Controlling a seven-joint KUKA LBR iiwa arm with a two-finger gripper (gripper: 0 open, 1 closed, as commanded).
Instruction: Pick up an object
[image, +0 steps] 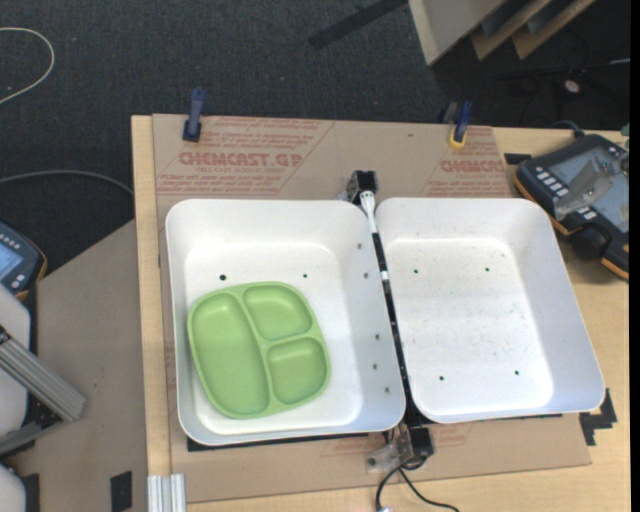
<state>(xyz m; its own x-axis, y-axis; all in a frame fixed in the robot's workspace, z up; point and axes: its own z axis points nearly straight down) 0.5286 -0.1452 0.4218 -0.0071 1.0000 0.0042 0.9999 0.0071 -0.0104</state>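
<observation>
A light green divided plate (258, 348) with three compartments lies flat in the left white bin (190, 235), toward its front left. Beside it stands the right white bin (560, 290), whose floor shows only small dark specks.
A black strip (381, 275) runs along the seam between the two bins. Both bins rest on a brown cardboard sheet (250, 150) held by a blue clamp (193, 113) and a yellow-blue clamp (460, 123) at the back. A black handheld controller (580, 190) lies at the far right.
</observation>
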